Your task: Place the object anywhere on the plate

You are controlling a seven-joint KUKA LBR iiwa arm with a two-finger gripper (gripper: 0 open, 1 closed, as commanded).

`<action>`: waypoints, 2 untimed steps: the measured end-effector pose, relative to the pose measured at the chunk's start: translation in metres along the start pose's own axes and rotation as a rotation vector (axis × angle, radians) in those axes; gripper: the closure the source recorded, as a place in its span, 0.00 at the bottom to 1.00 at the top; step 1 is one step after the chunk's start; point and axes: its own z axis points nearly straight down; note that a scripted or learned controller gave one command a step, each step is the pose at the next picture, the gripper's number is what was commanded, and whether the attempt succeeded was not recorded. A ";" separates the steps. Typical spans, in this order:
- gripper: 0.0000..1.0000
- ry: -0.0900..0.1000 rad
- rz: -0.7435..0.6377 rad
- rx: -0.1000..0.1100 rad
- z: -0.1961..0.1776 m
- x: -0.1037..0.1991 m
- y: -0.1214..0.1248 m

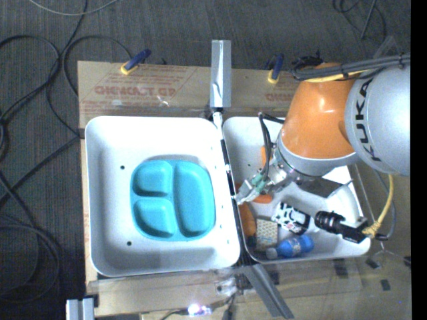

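Bins: two, a left bin (100, 179) and a right bin (243, 135). Plates: one blue plate (193, 199) (three compartments). Loose items in the right bin: four, namely one orange item (248, 222), one blue item (293, 247), one black-and-white item (289, 217) and one pale gridded item (267, 231). Clamps: two, a left clamp (135, 61) and a right clamp (273, 69).

Dark carpet (200, 12) strewn with cables (47, 9) surrounds a clamped brown board (153, 89).

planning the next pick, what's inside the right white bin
The right shallow white bin holds an orange object, a beige gridded block, a black-and-white patterned item and a blue rounded object. The grey-and-orange arm covers much of the rest, hiding whatever lies there.
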 end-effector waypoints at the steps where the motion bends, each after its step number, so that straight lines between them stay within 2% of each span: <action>1: 1.00 -0.001 0.105 -0.001 -0.066 0.022 0.011; 2: 1.00 -0.002 0.024 -0.003 -0.131 0.046 0.022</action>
